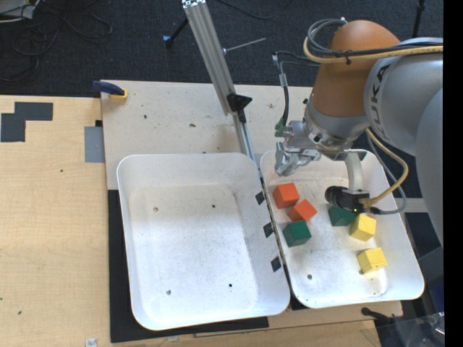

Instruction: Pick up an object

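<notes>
Your gripper [287, 162] hovers above the right bin [405, 284]; finger state unclear. Orange blocks [287, 194], green cube [296, 233], yellow cubes [372, 259] lie below.

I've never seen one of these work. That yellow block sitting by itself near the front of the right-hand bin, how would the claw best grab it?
Probably straight down from above, fingers closing on two opposite flat sides of the yellow block. It is a cube lying flat with open floor around it, so nothing crowds the gripper.

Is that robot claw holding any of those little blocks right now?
No. The gripper hangs above the right bin, nothing between its fingers; the nearest orange block lies below it.
</notes>
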`<state>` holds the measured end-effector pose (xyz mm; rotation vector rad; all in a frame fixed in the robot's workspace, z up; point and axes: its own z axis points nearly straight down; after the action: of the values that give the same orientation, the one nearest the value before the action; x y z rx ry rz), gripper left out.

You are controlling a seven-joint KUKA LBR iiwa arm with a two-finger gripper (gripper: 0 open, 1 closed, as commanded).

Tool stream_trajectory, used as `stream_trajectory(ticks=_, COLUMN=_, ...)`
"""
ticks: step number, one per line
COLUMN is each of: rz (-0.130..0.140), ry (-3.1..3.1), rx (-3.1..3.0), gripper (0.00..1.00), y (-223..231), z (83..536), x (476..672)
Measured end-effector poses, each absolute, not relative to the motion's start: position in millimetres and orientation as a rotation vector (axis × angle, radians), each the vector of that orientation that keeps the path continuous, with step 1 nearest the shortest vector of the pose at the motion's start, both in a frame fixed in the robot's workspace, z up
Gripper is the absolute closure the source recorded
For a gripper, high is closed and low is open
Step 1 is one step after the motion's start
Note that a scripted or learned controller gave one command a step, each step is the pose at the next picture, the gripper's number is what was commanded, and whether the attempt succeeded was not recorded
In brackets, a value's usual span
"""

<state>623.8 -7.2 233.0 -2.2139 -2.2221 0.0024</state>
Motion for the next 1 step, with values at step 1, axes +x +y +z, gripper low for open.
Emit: stream_trajectory(ticks=1, rz=0.005, ry=-2.222, rx=-2.213, gripper=1.0, y=44.3, z=221.3, x=610.3)
